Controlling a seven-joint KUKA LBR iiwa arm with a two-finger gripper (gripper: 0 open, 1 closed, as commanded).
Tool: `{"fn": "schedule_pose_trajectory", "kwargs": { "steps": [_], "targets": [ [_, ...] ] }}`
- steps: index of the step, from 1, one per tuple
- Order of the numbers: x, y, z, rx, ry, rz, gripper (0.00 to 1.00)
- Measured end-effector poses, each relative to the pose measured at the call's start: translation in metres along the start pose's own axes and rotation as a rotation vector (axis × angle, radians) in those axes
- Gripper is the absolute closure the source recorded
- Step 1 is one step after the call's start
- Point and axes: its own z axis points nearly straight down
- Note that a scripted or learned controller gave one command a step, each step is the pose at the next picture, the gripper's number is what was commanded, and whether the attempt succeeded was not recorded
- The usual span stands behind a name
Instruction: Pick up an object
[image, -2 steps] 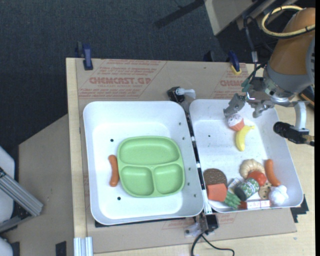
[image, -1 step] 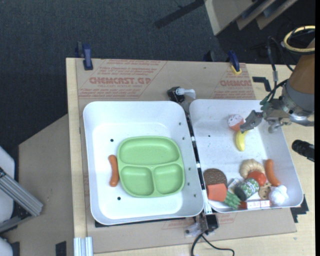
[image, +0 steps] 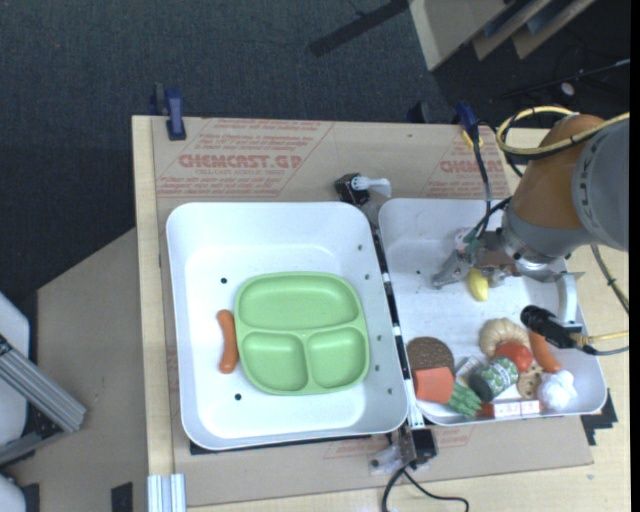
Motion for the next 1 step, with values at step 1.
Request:
{"fn": "schedule_pose_trajectory", "kwargs": {
  "steps": [1],
  "targets": [
    [-0.002, 0.0016, -0.0177, -0.009, -0.004, 0.003, 1.0]
  ]
}}
